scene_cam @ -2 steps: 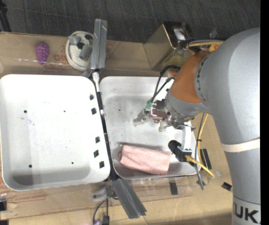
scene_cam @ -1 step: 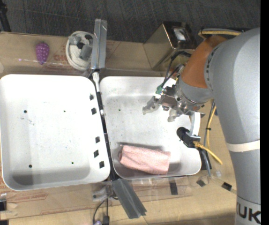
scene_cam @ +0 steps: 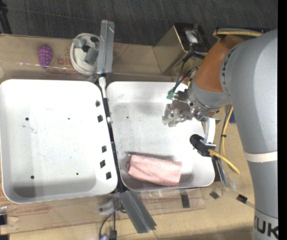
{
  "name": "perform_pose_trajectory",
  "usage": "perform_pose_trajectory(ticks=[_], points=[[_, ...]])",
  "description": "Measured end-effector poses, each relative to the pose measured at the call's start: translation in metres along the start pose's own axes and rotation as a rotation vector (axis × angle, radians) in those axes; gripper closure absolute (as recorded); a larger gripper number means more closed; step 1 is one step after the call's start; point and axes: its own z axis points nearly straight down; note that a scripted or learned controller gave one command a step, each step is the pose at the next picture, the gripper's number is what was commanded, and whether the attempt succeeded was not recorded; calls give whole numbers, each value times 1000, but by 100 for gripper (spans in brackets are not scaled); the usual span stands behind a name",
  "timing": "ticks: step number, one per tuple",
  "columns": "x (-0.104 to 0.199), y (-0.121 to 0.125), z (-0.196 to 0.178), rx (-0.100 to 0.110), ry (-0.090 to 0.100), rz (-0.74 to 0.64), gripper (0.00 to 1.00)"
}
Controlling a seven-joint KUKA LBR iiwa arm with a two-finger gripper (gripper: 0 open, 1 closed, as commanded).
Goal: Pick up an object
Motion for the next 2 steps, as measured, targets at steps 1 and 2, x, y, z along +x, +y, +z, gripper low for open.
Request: perform_pose_trajectory(ticks=[1, 2], points=[[0, 0, 0, 1, 0, -1, 0], [47, -70, 67, -4, -1, -102, 0]])
